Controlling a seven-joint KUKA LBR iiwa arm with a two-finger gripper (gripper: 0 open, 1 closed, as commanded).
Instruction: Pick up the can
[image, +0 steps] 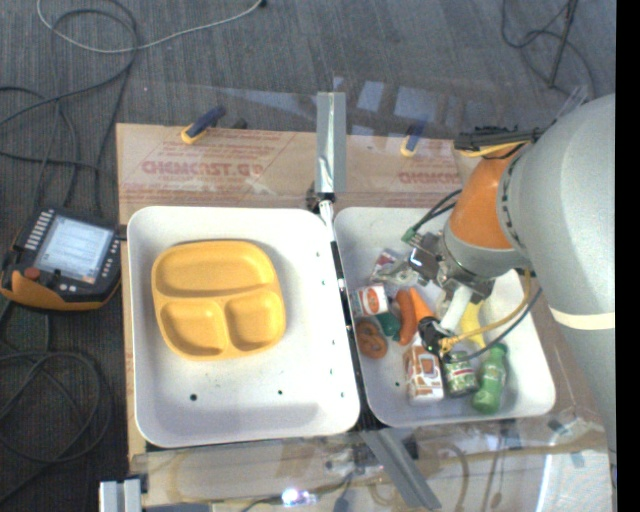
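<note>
A small red-and-white can (372, 299) stands in the right bin (535, 395) near its left wall. A second can with a green and red label (460, 378) lies near the bin's front, between a red-and-white carton (424, 373) and a green toy vegetable (490, 385). My gripper (428, 265) hangs low over the bin's middle, under the orange wrist band, just right of the small can and above an orange carrot (410, 312). Nothing shows between its fingers.
A yellow divided plate (218, 297) lies in the left bin (240, 420). The right bin also holds a brown ring-shaped piece (372, 340), a silvery packet (388, 265) and a yellow piece (472, 325). A teach pendant (62, 258) lies left of the bench.
</note>
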